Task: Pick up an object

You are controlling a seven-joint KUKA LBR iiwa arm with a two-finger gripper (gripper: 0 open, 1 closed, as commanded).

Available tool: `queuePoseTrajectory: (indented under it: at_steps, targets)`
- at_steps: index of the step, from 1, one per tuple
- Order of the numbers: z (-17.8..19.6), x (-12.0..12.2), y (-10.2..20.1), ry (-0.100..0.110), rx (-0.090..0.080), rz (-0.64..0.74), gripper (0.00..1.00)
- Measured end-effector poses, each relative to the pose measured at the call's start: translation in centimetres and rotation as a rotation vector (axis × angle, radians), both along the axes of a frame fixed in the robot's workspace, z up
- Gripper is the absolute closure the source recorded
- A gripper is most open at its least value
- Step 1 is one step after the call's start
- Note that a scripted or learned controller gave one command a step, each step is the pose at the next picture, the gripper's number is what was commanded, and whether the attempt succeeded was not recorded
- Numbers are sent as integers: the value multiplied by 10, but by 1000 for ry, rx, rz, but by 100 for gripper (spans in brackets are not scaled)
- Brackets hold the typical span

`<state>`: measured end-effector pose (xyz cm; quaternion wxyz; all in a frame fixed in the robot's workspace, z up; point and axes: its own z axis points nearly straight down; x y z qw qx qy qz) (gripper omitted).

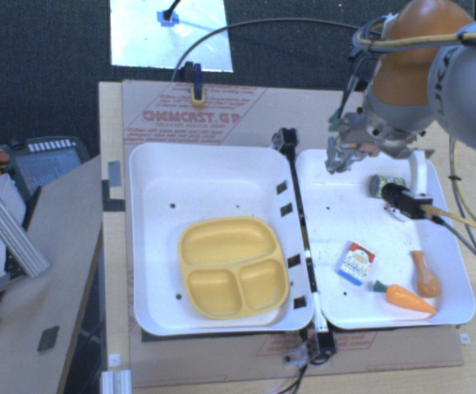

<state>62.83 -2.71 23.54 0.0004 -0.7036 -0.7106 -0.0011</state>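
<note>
Since the task named no specific object, the candidates were the loose items in the right bin (330,213): a small carton (355,263) lying flat mid-bin, a toy carrot (405,299) near the front rim, and a tan pear-shaped piece (423,276) just beside the carrot's fat end. All three sat in the front half of that bin, apart from the walls, with the carton well apart from the other two.

The gripper (339,161) hung over the back-left corner of the right bin, close to the divider between the bins, pointing down at bare bin floor. Couldn't tell whether it was open or closed from this angle. Nothing visible in it. No object lay under it, so my read: it was staged above the bin, not committed to a grasp.

The left bin (152,220) held a yellow divided plate (233,266), lying flat. Likely a poor pick: wide, low rim, little for a pinch grip to bite.

Best bet looked like the carton: isolated, flat-sided, clear space around it. The carrot and the tan piece lay close enough that a descent on one might nudge the other, and both are rounded and tapered, so they could slip out of a pinch. Next move would need a traverse toward the bin front, then a descent.
</note>
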Motion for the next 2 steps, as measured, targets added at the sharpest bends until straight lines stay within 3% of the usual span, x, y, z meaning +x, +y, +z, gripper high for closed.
queuePoseTrajectory:
  at_steps: [1, 2]
  targets:
    - [-4, -12, 62, 1, 1, 1, 100]
    - [-5, -6, 123, -2, 0, 0, 100]
